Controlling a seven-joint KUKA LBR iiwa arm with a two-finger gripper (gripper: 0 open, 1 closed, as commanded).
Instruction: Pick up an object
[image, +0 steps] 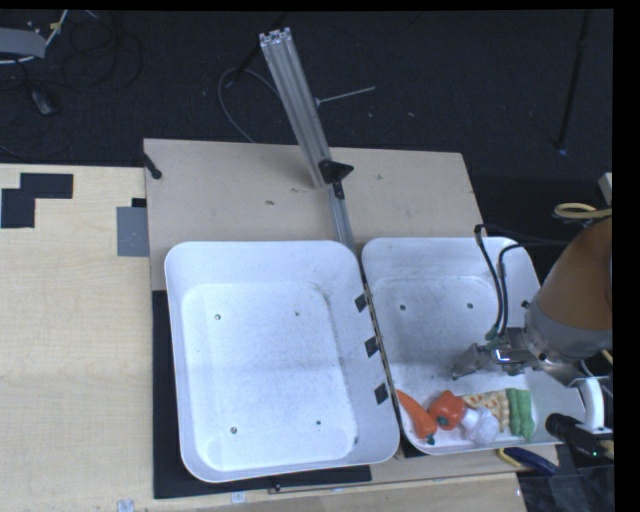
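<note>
The gripper (478, 360) hangs low in the right bin (430, 275); whether it is apart or together is unclear. Toys (465, 412), partly blurred, crowd that bin's near edge.

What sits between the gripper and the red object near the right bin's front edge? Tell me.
In the camera view, nothing: bare white floor of the right bin separates the gripper from the red object, which lies just in front of it.
</note>
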